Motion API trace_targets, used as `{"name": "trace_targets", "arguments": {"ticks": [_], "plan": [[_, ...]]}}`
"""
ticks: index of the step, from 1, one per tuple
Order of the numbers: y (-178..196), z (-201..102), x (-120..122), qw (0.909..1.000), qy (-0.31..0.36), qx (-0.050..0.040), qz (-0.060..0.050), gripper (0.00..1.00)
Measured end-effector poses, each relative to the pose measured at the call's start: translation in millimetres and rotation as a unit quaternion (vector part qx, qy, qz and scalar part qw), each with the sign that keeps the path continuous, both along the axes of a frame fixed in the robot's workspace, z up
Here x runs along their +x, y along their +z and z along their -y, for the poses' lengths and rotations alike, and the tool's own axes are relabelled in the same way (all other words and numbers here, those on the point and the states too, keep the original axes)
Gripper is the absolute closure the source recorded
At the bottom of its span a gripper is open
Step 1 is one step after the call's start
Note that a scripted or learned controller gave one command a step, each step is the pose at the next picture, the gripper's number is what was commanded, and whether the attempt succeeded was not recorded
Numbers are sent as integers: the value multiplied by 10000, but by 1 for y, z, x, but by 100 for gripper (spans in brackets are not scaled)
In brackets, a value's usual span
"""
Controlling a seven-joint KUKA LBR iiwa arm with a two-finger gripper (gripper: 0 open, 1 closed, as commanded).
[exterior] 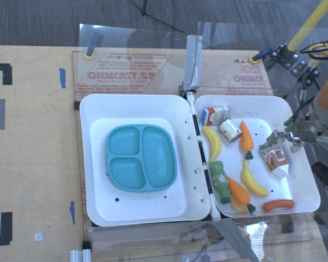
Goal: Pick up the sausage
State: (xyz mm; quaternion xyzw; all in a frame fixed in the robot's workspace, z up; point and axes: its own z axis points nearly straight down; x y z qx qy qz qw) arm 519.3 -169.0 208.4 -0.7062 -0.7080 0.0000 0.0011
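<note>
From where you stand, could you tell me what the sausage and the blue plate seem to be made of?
The sausage looks like moulded plastic toy food: smooth, evenly orange-red, with a slight sheen. The blue plate also looks plastic, matte turquoise with softly rounded compartment ridges, though melamine or silicone cannot be ruled out.

Two bins are set side by side on the bench (33, 146), and all places are given from the divided plate (141, 157), which lies in the middle of the left bin (93, 113). To the right of the plate, past the shared rims, the right bin (309, 198) is found. Nearest the plate, a banana (212, 142) and, nearer the camera, a bottle (219, 181) are laid along that bin's left wall. Behind the banana a carton (214, 115) and a can (229, 130) are placed. Farther right a carrot (246, 137) and a second banana (252, 181) lie, with a second carrot (238, 191) between bottle and banana. The sausage (278, 204) is placed at the front right corner, farthest from the plate. The gripper (274, 142) is positioned at the far right, over a packet (276, 160).
</note>
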Motion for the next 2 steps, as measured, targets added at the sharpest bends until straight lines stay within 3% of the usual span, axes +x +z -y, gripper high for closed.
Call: {"name": "trace_targets", "arguments": {"ticks": [1, 2], "plan": [[-113, -66, -24, 9947, 1030, -15, 28, 0], [-120, -59, 57, 9847, 1743, -24, 62, 0]]}}
